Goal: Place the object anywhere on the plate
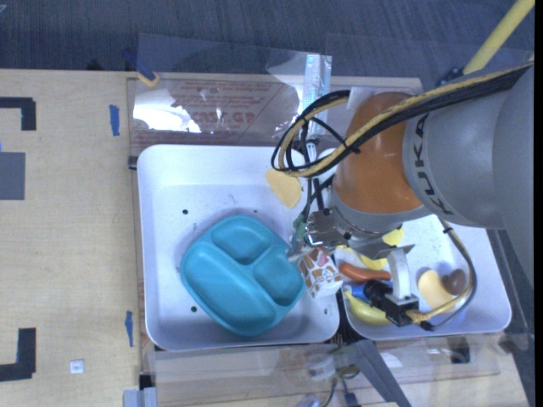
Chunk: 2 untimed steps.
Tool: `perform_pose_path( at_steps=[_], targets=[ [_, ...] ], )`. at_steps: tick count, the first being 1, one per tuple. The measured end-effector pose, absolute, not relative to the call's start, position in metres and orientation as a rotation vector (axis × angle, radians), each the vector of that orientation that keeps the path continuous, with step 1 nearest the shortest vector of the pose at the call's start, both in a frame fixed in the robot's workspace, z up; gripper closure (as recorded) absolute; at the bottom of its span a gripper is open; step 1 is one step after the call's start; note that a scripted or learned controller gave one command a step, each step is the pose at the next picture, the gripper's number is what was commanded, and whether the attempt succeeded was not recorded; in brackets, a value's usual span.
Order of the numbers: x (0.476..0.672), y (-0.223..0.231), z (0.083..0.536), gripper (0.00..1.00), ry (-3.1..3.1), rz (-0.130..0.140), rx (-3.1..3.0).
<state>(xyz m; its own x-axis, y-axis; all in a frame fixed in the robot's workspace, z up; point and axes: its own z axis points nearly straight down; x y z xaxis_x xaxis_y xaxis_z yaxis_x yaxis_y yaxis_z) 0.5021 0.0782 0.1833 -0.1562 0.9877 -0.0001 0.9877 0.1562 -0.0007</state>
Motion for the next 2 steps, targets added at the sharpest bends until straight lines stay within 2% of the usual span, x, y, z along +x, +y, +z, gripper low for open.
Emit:
perform_pose_path(
  at_steps=[1,2],
  targets=[
    [0.5026,0.0778,0.1888,1.00,-2.383,0.009,-2.039],
    [0.5025,0.0777,0.1885,0.00,-2.383,0.010,-2.039]
  ],
)
